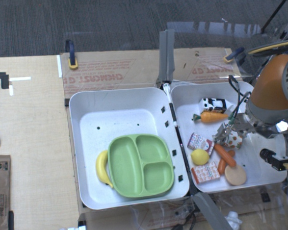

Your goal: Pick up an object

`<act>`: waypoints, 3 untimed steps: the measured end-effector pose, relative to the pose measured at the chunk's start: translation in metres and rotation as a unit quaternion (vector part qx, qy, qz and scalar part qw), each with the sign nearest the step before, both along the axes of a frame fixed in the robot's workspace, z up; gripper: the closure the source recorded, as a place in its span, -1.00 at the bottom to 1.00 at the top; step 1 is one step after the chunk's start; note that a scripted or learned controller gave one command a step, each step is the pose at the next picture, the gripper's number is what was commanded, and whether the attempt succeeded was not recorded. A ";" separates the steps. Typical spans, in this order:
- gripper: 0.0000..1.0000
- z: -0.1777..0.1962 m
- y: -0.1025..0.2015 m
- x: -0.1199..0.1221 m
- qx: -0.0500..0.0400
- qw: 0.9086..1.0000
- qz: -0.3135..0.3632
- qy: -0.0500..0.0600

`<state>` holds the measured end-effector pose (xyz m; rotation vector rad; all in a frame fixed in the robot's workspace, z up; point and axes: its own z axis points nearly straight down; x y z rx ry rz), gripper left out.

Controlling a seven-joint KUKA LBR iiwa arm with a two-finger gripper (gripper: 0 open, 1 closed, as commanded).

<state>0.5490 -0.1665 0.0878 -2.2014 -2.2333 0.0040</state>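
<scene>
an overhead, slanted view of a bench with two shallow white bins side by side. the left bin [85, 116] holds a green divided plate [140, 165] toward its 6 o'clock side, with a yellow banana [103, 169] tucked against the plate's 9 o'clock edge.

the right bin [192, 96] is crowded with small toy foods. near its 12 o'clock end lies a black-and-white cow-patterned item [213, 103], and just below it an orange carrot [213, 116] with a green tip. at the centre is a small printed carton [199, 142], a yellow lemon [200, 157] just under it, another printed carton [205, 173] at 6 o'clock, an orange sausage-like piece [224, 155] and a round tan piece [235, 175] at 5 o'clock.

the grey arm with its orange band enters from 3 o'clock, and the gripper [228, 132] hangs low over the middle of the right bin, right at a small patterned object [234, 140]. it is too cluttered there to tell whether the pincer is apart or closed, or whether anything sits in it.

as a judgement, the likeliest target is that patterned object under the gripper. it looks like light, hard, smooth plastic, so it may slip or skate aside. taking it across its narrower sides, clear of the sausage piece at its 7 o'clock, seems safest.
</scene>
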 end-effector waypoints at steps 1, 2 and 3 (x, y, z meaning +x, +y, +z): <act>1.00 0.006 -0.001 0.001 0.001 1.000 -0.002 0.001; -1.00 0.006 -0.001 0.001 0.000 1.000 -0.002 0.001; -1.00 0.000 -0.028 -0.072 0.000 1.000 0.026 0.000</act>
